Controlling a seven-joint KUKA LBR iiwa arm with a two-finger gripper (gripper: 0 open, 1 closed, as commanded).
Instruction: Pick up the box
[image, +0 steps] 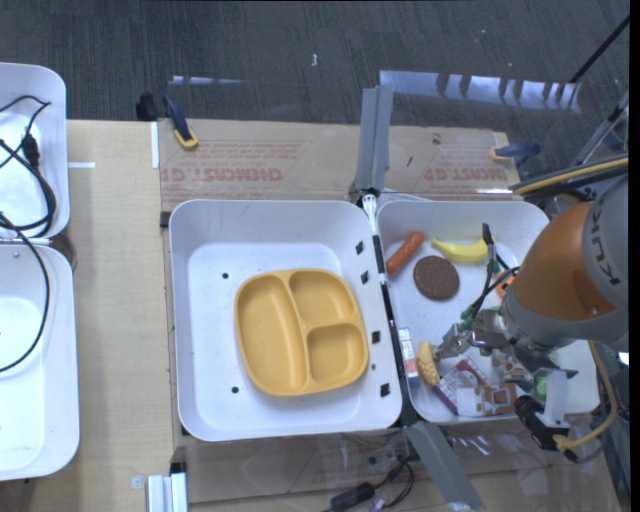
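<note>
The box (478, 388), a flat red and white carton, lies at the near edge of the right bin (400, 225). My gripper (462, 338) hangs low over the bin just above and to the left of the box, at the end of the grey arm with its orange band (565, 275). The wrist hides part of the box and the bin floor to its right. I cannot tell whether the gripper touches the box.
In the right bin also lie an orange carrot (404, 252), a yellow banana (460, 248), a brown round disc (436, 277) and a small yellow piece (428, 364). The left bin (190, 300) holds a yellow divided plate (300, 330).
</note>
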